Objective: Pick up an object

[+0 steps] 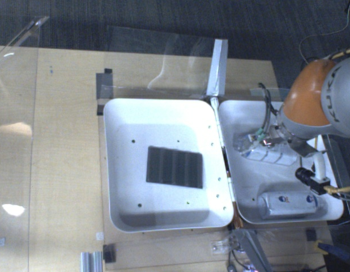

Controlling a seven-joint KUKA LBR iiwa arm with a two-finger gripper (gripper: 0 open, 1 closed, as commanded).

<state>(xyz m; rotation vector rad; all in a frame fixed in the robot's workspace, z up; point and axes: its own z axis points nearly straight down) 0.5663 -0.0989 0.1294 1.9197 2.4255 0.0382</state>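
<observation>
Grey rounded oblong object [289,204] lies along right bin's [240,205] near wall.

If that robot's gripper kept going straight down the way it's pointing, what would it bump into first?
Probably the clear crinkly object lying in the right bin. The gripper sits right over it, though height is hard to judge from this slanted view.

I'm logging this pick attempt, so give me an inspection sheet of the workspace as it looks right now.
Surface: wooden bench bearing two white bins.
Job's things: dark ribbed pad flat in the left bin; clear plastic item and grey oblong object in the right bin.
Clutter: nothing seen.
Hand: hand low in the right bin by the clear item; grasp cannot be judged.
Cables: black cable beside the wrist.
Surroundings: dark carpet, clear panels.
</observation>
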